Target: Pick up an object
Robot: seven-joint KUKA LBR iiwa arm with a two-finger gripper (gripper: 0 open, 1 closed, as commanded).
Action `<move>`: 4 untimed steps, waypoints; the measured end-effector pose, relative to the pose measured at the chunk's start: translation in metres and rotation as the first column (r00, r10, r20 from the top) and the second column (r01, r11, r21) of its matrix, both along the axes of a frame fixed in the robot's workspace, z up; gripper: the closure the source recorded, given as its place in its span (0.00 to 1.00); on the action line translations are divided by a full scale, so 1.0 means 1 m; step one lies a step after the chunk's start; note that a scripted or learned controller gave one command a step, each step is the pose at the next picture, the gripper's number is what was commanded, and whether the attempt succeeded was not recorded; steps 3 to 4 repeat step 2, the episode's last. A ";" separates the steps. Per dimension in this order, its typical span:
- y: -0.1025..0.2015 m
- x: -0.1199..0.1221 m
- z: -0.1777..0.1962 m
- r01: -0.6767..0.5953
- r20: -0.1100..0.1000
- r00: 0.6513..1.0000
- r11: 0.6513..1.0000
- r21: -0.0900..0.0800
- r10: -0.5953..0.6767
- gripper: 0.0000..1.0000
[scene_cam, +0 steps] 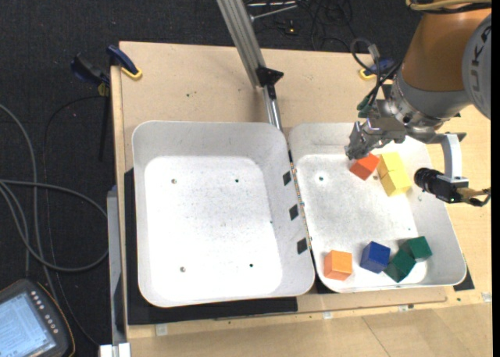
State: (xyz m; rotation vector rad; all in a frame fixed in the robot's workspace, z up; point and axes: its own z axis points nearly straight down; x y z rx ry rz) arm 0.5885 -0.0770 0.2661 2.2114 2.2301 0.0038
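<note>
The arm comes in from the upper right of the frame, its orange band showing big above the wrist, and the claw (362, 147) hangs low over the upper part of the right bin (336, 199). Its dark fingers sit right at the top edge of a red-orange block (365, 167), which looks tilted, one corner down toward the bin floor. From where I stand I cannot tell whether the fingers are apart or closed, or whether they grip the block at all; they touch or nearly touch it, no more than that is clear.

Just right of the red-orange block lies a yellow block (393, 173), long and set at a slant, close beside it. Along the lower edge of the same bin there is a row: an orange cube (337, 264) at the left, a blue cube (376, 256) near it, then two green blocks (409, 258) pressed together at the lower right corner.

The left bin (207, 211) fills the middle of the frame, its white floor speckled. Both bins rest on the pale wooden bench (195, 74).
</note>
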 end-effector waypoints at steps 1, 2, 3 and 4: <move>0.057 0.016 -0.003 -0.001 0.000 1.000 1.000 0.000 0.001 1.00; 0.112 0.018 -0.005 0.000 -0.001 1.000 1.000 0.000 0.000 1.00; 0.112 0.018 -0.005 0.000 -0.001 1.000 1.000 0.000 0.000 1.00; 0.112 0.018 -0.005 0.000 -0.001 1.000 1.000 0.000 0.000 1.00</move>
